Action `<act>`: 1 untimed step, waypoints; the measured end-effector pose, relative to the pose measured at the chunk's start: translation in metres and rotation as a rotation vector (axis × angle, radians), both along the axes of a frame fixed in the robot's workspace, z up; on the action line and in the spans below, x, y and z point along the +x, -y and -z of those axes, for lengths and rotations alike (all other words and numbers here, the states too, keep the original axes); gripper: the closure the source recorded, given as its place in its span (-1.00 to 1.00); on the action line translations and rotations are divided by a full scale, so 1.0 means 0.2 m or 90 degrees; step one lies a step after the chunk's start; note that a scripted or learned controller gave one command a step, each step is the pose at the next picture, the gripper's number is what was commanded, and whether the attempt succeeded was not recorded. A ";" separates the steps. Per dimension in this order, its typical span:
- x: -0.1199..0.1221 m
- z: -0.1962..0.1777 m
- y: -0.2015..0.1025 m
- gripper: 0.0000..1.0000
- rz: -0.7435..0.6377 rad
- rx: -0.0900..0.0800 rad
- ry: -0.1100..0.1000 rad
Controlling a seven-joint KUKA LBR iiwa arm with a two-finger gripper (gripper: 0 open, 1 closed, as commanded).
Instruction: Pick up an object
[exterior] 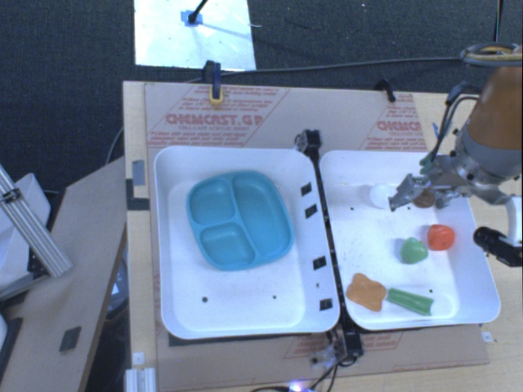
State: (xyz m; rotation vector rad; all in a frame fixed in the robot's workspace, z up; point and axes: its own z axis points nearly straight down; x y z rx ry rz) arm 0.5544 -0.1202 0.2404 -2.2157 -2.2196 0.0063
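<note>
Tool (406,196) hangs over the upper part of the right bin (482,300); I can't tell its state from this angle. A small white ball (380,195) lies just left of it, and a brown thing (424,200) sits close under its right side. Further down the bin: red piece (441,237), green lump (413,251), orange piece (366,291), green stick (410,301), all apart from the tool. Arm (494,121) comes in from the right, wrist bent leftward. Left bin (176,300) holds a blue divided plate (239,219). Worktop (270,109) is printed board; dark carpet beyond.
</note>
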 end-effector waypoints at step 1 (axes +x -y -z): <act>0.01 -0.02 0.00 -1.00 -0.001 -0.001 0.005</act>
